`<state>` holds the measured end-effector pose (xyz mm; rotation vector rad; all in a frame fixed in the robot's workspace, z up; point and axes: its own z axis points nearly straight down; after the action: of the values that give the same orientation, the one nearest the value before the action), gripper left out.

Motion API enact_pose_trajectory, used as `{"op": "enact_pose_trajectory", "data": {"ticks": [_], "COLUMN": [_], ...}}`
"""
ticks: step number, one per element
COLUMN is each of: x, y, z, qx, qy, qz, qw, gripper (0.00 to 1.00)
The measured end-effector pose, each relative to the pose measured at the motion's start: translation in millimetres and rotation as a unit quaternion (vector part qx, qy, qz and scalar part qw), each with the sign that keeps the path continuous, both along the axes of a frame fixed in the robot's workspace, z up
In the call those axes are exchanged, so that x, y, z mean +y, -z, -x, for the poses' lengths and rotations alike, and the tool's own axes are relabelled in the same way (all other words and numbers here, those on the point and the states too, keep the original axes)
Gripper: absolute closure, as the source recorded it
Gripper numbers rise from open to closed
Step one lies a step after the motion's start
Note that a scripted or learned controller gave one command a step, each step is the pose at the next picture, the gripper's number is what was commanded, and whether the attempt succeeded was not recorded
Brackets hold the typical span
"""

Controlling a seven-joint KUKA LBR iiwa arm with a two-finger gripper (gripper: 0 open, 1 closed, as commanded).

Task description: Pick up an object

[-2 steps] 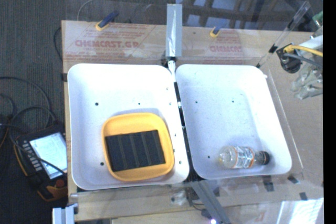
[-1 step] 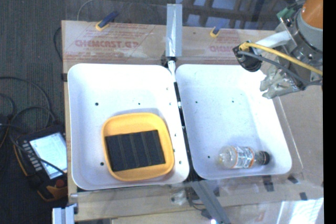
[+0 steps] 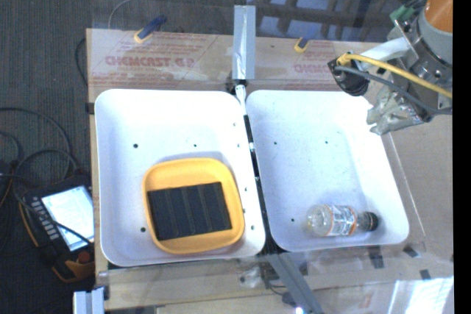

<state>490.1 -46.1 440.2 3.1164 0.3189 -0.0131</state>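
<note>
Taking the right bin (image 3: 294, 158) as the landmark: nearest the camera, a small clear bottle (image 3: 341, 220) with a dark cap lies on its side on the bin's floor, close to the near wall, cap pointing toward the bin's right corner. It is the one loose object in that bin and the likeliest target. To the left of the right bin, the left bin (image 3: 125, 121) holds a yellow tray (image 3: 194, 205) with a dark ribbed insert, low and wide, a poor fit for a two-finger grasp. Farther back, the hand (image 3: 390, 114) hangs above the right bin's far right rim, well apart from the bottle; whether it is spread or closed I cannot tell.

To do the approach well, I judge the hand should travel toward the near wall, descend over the bottle's middle, and close across its narrow width, not along its length. The bottle may roll, and the wall nearby crowds one side.
</note>
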Motion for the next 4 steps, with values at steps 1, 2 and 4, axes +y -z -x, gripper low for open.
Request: {"op": "enact_pose_trajectory", "data": {"ticks": [1,2,4], "x": [78,80,84], "y": [8,1,-15], "z": [-8,-11,-16], "qx": [-0.002,-0.001,0.001], "qy": [0.001,-0.001,-0.004], "qz": [-0.0018,0.0023,0.0107], "qw": [1.0000,1.0000,0.9999], "gripper": [1.00,1.00,1.00]}}
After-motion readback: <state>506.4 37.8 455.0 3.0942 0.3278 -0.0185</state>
